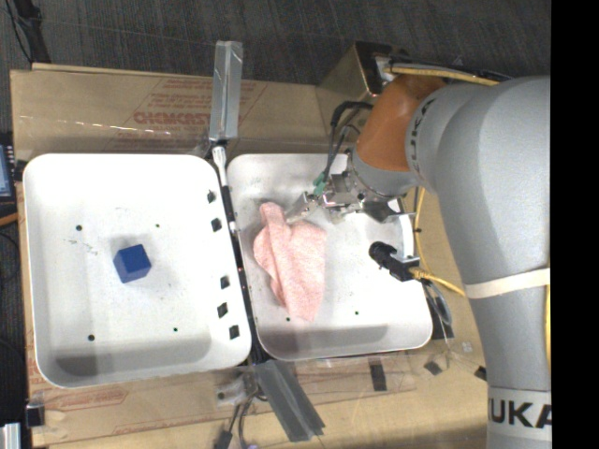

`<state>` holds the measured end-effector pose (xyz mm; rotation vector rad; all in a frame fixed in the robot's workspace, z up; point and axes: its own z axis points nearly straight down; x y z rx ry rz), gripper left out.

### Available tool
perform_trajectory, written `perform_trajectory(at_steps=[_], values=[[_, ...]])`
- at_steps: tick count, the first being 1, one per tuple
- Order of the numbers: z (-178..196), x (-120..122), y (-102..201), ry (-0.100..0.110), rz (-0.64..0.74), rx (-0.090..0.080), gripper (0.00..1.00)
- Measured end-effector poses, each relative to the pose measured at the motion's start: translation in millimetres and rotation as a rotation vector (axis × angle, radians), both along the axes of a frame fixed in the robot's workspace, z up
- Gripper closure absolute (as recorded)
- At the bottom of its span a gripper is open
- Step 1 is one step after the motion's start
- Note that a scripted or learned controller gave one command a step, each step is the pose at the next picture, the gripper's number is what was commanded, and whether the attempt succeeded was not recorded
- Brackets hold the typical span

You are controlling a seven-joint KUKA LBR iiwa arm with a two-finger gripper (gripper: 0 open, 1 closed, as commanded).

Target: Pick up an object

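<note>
Gripper [314,201], finger state indiscernible, just right of pink cloth [292,262] top; limp fabric may slip free.

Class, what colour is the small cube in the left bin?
Blue; the cube shows best in the camera view.

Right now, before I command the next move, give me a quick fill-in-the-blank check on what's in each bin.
1. The blue cube lies in the ____ bin of the view.
2. The cloth in the right bin is ____ in colour.
3. The gripper sits above the cloth's ____ end in the view.

Missing words: left; pink; upper
</note>
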<state>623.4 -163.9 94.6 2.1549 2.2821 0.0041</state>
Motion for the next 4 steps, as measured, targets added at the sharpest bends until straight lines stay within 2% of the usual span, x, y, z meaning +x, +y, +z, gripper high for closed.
perform_trajectory(at_steps=[1,2,3,4], values=[[-1,-29,45,0.003,0.145,0.0,0.0],[98,-2,80,0.004,0.149,0.0,0.0],[16,-48,32,0.008,0.093,0.001,0.0],[0,-77,40,-0.001,0.112,-0.001,0.0]])
